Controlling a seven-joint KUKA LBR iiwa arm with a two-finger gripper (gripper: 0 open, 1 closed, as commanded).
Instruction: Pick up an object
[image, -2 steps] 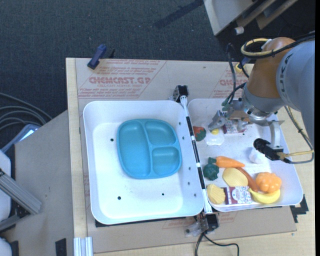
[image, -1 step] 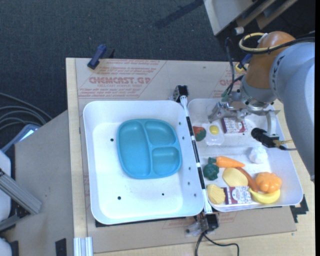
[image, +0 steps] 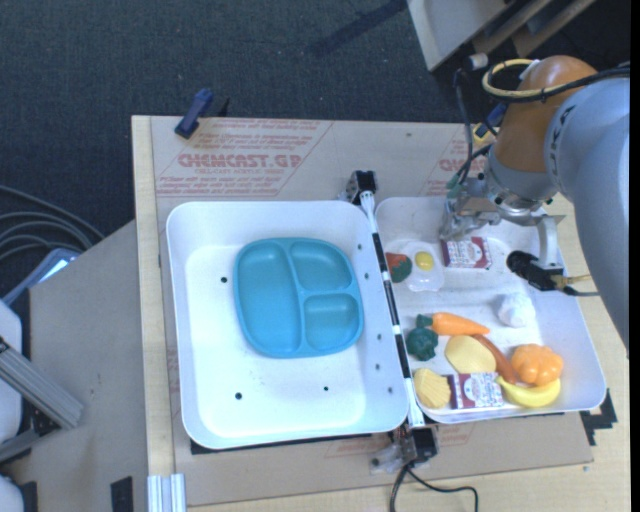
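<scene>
My gripper (image: 463, 228) hangs low over the far part of the right bin (image: 588, 352), directly above a small red and white packet (image: 470, 254) that lies on the bin floor. Its tips seem to be at or just above the packet's far edge. Beside the packet, to the left, a clear cup (image: 413, 266) holds a red piece and a yellow piece. The grey arm with its orange band (image: 535, 110) comes in from the upper right.
Nearer in the right bin lie a white lump (image: 515, 311), carrot (image: 460, 324), green broccoli (image: 423, 343), yellow potato (image: 468, 353), orange pepper (image: 535, 364), banana (image: 530, 393), corn (image: 431, 386) and another packet (image: 478, 390). The left bin (image: 180, 300) holds a blue divided plate (image: 298, 296).
</scene>
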